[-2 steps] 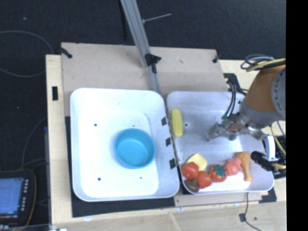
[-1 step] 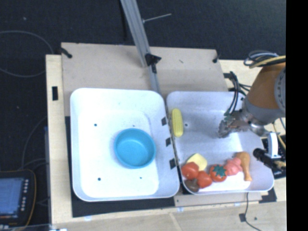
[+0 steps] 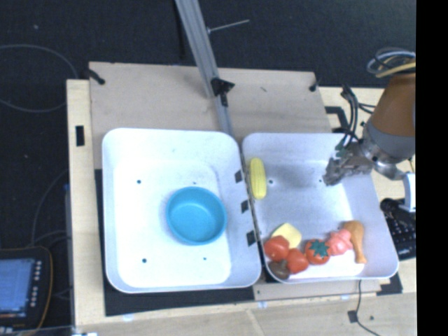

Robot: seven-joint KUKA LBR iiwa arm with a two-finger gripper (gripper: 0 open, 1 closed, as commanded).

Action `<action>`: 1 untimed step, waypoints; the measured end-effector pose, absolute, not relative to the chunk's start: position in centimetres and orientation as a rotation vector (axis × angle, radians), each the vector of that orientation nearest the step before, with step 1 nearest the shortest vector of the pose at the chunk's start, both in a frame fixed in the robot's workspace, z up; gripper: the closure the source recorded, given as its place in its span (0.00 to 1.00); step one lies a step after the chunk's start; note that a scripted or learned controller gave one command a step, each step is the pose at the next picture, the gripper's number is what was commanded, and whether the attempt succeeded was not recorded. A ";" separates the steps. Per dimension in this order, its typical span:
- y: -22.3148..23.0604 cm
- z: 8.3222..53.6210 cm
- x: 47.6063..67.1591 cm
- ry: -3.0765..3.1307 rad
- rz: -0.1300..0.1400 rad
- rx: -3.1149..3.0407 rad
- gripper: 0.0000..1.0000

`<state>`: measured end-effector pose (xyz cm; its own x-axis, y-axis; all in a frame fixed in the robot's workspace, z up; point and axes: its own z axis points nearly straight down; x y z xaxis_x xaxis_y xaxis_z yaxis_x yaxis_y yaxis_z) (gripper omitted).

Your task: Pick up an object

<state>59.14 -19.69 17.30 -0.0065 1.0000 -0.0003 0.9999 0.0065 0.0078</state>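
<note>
1. No text, label, brand, number or sign is showing clearly enough to be read anywhere on the bench [image 3: 175,93] or the two white bins [image 3: 126,152].
2. A small device with a blue glowing screen [image 3: 19,283] is sitting off the bench's near left corner; whatever it is displaying is too blurred to make out.

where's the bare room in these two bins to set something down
Left bin: open floor all around the blue bowl, widest along its far side. Right bin: the middle is bare, between the yellow corn at the divider and the gripper. Its near edge is crowded with toy food.
</note>
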 end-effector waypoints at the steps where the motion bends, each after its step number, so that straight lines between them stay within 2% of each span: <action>1: -19.4 23.9 58.9 2.224 0.011 2.208 1.00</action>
<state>58.86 -19.39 23.90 -0.0069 1.0000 -0.0007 0.9999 0.0069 0.0102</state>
